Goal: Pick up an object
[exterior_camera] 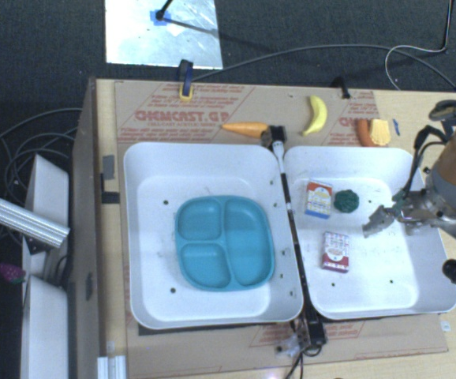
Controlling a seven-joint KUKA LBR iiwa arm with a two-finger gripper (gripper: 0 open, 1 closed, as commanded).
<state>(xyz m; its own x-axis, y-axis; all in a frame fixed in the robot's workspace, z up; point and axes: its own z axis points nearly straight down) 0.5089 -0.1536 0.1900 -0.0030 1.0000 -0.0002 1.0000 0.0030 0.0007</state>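
Robot arm reaching into the right bin (429,287)

The gripper (378,219), fingers spread and holding nothing, is hanging at four o'clock from the green ball (346,201), which might roll away if bumped.

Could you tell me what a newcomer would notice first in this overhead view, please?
The blue divided plate in the left bin stands out most. In the right bin lie two small cartons and a dark green lump, with the robot's hand just to their right. A banana and a carrot rest on the bench behind.
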